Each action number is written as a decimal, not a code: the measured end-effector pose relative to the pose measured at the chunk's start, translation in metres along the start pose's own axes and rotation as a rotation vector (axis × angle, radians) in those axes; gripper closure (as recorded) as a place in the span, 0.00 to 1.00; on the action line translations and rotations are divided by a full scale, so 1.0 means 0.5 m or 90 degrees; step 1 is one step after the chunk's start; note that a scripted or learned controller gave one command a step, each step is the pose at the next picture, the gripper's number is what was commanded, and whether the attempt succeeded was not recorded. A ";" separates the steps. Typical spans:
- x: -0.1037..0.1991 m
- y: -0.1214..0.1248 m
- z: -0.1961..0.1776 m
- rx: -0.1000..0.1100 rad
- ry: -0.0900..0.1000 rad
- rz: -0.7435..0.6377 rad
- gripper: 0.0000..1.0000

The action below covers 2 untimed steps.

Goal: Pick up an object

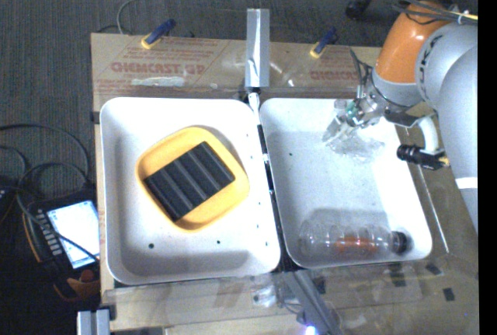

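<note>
Right now the gripper [347,122] is hovering upper right of frame over a crumpled clear wrapper [353,141] in the right bin [311,193], grasp state can't tell; wrapper's looking light, flimsy, slippery, so probably pinching a raised fold w/ care.

Two white bins [116,123] sit side by side on the bench [155,69]. One yellow tray [194,178] with a black ridged insert lies in the left bin. One clear bottle [353,242] lies in the right. Two blue-and-yellow clamps [158,33] grip the bench's far edge.
</note>
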<state>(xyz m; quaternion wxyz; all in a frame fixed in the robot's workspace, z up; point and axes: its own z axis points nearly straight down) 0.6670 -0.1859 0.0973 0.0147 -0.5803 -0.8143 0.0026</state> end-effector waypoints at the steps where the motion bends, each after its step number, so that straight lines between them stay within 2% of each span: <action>1: 0.226 0.042 -0.170 -0.014 -0.013 -0.003 1.00; 2: 0.226 0.042 -0.170 -0.014 -0.013 -0.002 0.00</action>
